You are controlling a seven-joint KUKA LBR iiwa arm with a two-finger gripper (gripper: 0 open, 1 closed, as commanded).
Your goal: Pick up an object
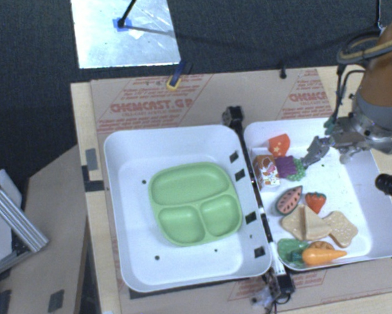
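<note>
You see the arm entering from the right edge of the frame, with its tool over the upper part of the right bin, tip just right of the purple piece. Whether the tool is wide or narrow, you cannot tell from this slant; nothing visible in its grip.

Candidate objects all sit in the right bin, left half: a red-orange piece at the top, a small white figure beside the purple piece, a watermelon slice and strawberry mid-bin, tan bread-like slices below them, a carrot on a green leafy item at the bottom corner.

Left bin holds a green divided plate, centre frame. Both bins rest on the counter.
</note>
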